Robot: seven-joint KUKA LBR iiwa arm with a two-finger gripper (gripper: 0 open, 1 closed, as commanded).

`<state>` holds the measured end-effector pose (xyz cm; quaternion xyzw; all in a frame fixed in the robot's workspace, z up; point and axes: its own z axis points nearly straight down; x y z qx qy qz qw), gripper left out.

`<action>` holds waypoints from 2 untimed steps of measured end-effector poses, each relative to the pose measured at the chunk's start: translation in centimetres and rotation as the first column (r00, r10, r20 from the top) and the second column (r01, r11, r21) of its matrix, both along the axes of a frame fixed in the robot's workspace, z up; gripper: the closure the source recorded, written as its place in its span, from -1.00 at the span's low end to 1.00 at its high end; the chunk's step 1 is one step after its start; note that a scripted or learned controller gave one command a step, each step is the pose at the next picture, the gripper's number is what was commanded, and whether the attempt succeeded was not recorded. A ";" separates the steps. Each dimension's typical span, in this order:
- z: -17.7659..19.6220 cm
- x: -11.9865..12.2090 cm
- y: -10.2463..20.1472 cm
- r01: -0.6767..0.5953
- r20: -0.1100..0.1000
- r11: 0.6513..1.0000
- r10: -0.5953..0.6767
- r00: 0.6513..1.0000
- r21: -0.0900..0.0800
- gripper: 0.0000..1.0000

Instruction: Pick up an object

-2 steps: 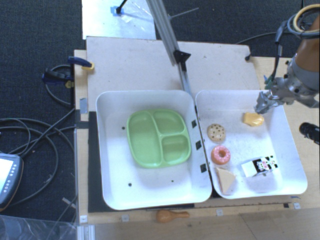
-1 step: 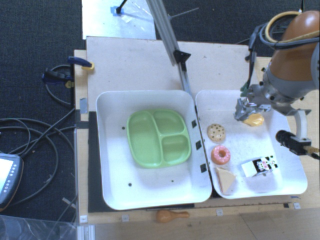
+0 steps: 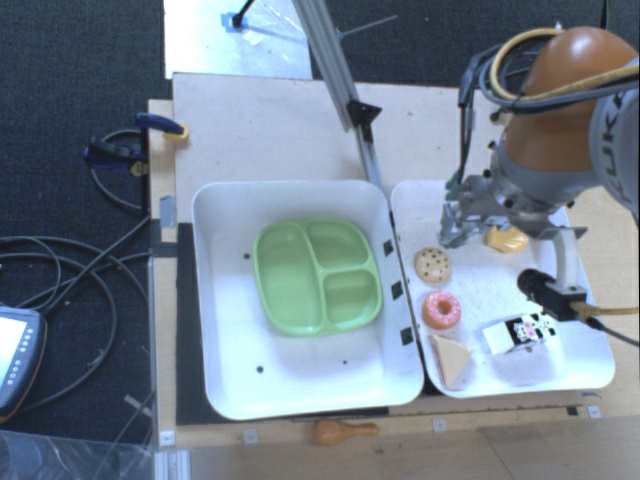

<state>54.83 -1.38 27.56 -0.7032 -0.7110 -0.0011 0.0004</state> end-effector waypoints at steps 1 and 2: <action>-0.3 -0.9 4.4 0.001 -0.001 1.000 -0.001 1.000 0.000 1.00; -2.1 -1.8 10.4 0.000 -0.002 1.000 0.000 1.000 0.001 1.00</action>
